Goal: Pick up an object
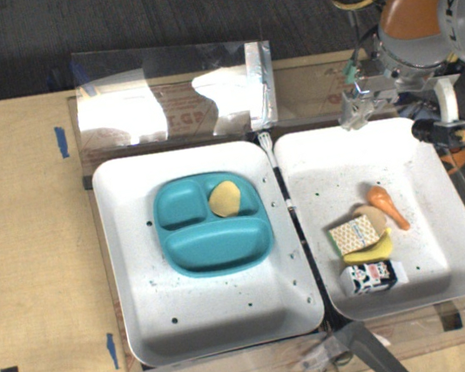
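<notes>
Two white bins sit side by side before me. My right bin (444,181) holds an orange carrot (388,206), its long axis slanting from upper left to lower right, beside a patterned block (353,234), a banana (372,248) and a small carton (372,276). My left bin (127,242) carries a teal tray (216,245) with a yellow lump (224,198). My gripper (355,116) hangs over the right bin's far rim, carrying nothing.
</notes>
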